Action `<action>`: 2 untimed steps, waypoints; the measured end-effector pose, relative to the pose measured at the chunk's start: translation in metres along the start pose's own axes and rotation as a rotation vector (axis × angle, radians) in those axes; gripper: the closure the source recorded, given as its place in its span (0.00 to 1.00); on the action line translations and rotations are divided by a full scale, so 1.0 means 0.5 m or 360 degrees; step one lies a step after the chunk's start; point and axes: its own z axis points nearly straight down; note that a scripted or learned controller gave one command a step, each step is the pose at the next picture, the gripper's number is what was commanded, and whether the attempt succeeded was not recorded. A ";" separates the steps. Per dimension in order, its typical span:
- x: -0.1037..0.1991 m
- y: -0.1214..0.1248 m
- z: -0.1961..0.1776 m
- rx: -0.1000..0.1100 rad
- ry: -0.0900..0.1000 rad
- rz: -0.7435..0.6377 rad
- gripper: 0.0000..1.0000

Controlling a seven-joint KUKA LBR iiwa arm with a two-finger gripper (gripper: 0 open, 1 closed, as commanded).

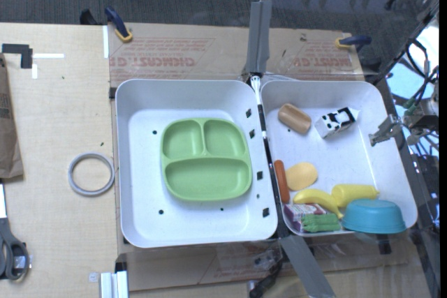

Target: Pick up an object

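Bins: two; left bin (133, 171) one green plate (206, 159), right bin (374, 150) seven items

Right bin (377, 150) contents, positions relative to the blue bowl (374, 216) at its near right corner: yellow banana (336, 197) touching bowl's left; green item (320, 222) left of it; yellow-orange oval (302, 175) and red stick (281, 180) farther left; brown roll (295, 118) and black-white toy (336, 121) well beyond.
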 end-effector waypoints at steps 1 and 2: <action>0.078 0.112 0.122 0.0001 0.0001 -0.0023 0.00; 0.078 0.112 0.121 0.0000 0.0000 -0.0023 0.00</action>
